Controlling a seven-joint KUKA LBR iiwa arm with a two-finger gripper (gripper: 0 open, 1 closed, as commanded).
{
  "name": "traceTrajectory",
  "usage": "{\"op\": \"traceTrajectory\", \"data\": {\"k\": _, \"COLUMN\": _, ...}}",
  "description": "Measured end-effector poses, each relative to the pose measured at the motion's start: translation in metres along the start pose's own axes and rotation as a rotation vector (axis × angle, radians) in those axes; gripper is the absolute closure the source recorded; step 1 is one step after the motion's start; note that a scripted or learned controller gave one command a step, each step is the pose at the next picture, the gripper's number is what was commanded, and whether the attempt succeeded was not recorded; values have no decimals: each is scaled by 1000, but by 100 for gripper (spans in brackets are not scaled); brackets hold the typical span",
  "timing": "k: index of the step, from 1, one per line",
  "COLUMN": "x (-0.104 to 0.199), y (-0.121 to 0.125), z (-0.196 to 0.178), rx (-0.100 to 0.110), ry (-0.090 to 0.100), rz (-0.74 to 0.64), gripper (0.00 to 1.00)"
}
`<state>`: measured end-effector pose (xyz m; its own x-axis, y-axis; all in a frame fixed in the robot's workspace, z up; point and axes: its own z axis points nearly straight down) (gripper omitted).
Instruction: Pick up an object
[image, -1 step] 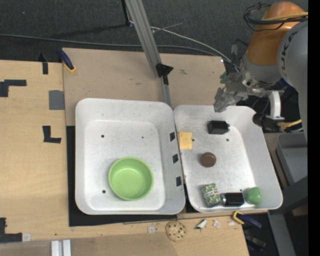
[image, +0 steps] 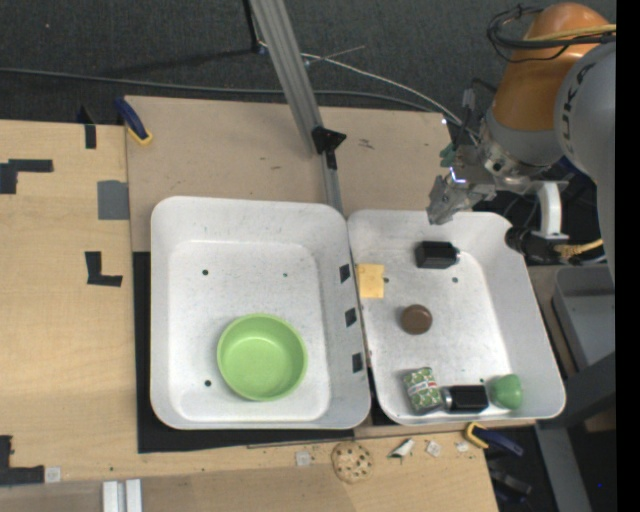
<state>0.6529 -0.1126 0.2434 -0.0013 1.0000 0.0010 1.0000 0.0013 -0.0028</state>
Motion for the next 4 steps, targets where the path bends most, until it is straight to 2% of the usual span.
{"op": "traceTrajectory", "data": {"k": 1, "x": 0, "y": 6, "z": 49, "rx": 5, "ry": -2, "rz": -1, "gripper": 0}}
{"op": "traceTrajectory", "data": {"k": 2, "x": -4, "y": 0, "z": 113, "rx": 5, "ry": -2, "rz": 1, "gripper": 0}}
{"op": "traceTrajectory", "data": {"k": 3, "x": -4, "y": 1, "z": 156, "rx": -1, "ry": -3, "rz": 1, "gripper": 0}}
{"op": "traceTrajectory", "data": {"k": 4, "x": -3, "y": 0, "z": 146, "rx": 1, "ry": -2, "rz": 0, "gripper": 100}}
